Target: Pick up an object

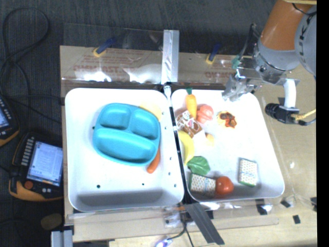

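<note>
Nearest the camera, along the front of the right bin (pixel 267 153), a patterned packet (pixel 202 184) and a red tomato (pixel 224 186) are seen touching, with a small green-edged box (pixel 248 172) just beside them to the right.

Starting from the left, the left bin (pixel 82 184) is taken up largely by a blue divided plate (pixel 126 133); an orange carrot (pixel 153 163) is tucked at its lower right rim, and something yellow is half hidden behind its far edge. Across the divider, the right bin's left side is crowded — an upright orange carrot-like piece (pixel 191 105), a pink round fruit (pixel 204 112), a brown-and-white wrapped item (pixel 188 123), a banana (pixel 187 147) and a green leafy piece (pixel 198 164) lie touching or nearly so. A small dark orange-brown item (pixel 227 119) sits apart, nearer the far right corner.

The gripper (pixel 237 90) is held over that far corner, above the rim; whether it is spread or closed cannot be told, and nothing can be made out in it. No object has been lifted yet.

The dark item is judged the likeliest target, being closest. Several failures are possible: it is small and low, so it could be missed or pushed aside; a descent this near the wall could strike the rim; and in the crowded cluster — should that be chosen — neighbours could be dragged or two things caught at once.
</note>
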